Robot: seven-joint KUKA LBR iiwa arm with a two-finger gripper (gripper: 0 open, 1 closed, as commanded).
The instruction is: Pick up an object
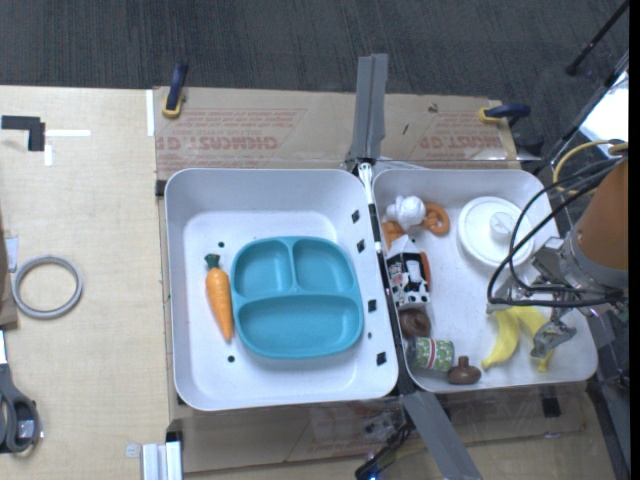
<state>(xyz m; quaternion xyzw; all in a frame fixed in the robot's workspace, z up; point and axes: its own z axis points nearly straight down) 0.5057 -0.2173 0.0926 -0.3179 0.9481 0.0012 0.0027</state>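
The metal two-finger gripper (545,320) hovers over the yellow banana (506,336) in the right white bin (440,183); its grasp cannot be told. The banana's long axis runs near-left to far-right.

The blue tray (298,298) looks like smooth, matt plastic. The bins (190,268) are glossy white plastic. The bench (80,368) is pale wood.

Single fixed camera, mounted high above the light wooden table (80,368), looking down at a slight slant. Far edge of the table and dark carpet floor (250,23) sit at frame top. Mid-distance framing: both shallow white bins, left one (185,298) and right one (470,288), fit whole. The grey-and-orange arm (605,233) enters from frame right.
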